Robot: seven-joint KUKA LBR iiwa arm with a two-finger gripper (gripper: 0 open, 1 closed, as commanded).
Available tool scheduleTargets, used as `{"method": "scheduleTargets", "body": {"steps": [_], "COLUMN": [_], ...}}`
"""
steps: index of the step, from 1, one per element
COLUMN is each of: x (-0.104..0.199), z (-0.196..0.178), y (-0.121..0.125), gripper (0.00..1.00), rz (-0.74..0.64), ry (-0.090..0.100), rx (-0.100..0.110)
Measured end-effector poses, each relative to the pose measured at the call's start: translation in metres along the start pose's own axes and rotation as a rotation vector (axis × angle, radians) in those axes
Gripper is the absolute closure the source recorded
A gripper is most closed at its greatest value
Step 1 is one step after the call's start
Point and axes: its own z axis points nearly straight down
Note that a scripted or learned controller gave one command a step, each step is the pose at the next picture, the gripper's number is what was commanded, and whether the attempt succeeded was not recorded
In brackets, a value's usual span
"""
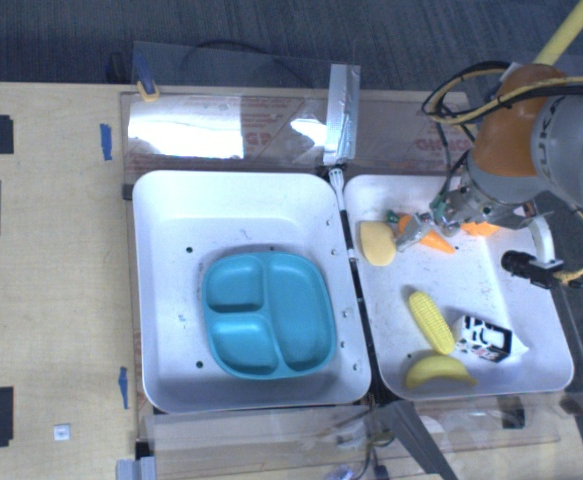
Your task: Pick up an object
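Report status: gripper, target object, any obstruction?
Gripper low in right bin, at the carrot. Pale potato-like piece beside it. Corn cob apart.

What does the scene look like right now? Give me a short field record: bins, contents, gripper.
left bin: blue divided plate
right bin: pale yellow potato-like toy, orange carrot toy, corn cob, yellow banana-like piece, black-and-white item
gripper: low over the right bin's upper part, by the carrot toy
grasp: cannot tell
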Motion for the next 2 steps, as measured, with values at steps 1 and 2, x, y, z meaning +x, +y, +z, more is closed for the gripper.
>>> {"method": "scheduleTargets", "body": {"steps": [1, 2], "x": [0.0, 0.052], "z": [-0.012, -0.103], "y": [0.0, 0.01], "gripper": [1.0, 1.0], "rz": [-0.001, 0.147], "ry": [0.0, -0.002], "rx": [0.0, -0.008]}}
